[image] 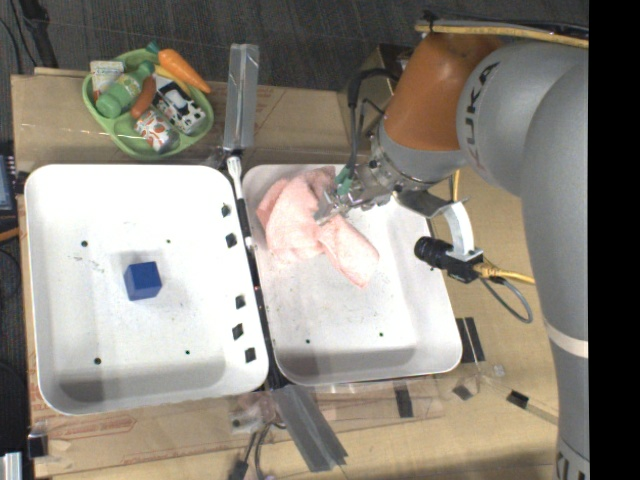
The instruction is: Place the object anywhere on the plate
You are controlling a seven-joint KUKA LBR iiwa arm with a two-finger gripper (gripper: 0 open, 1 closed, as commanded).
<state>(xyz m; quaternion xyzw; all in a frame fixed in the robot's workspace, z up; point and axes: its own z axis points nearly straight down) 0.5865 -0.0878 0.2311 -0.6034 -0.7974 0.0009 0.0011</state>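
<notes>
Two shallow white bins look like smooth moulded plastic with a dull sheen; the left bin [60,268] has faint dark specks on its floor, and the right bin [400,318] looks lightly scuffed. A blue cube [143,279] in the left bin has a matt, even surface. A pale pink cloth [305,228] in the right bin is soft and crumpled, with folds. The robot arm [530,118] has a smooth grey painted shell with a satin sheen and a glossy orange band [435,93]. The bench [500,238] looks like pale, matt wood. A green bowl [110,128] looks like shiny plastic.
</notes>
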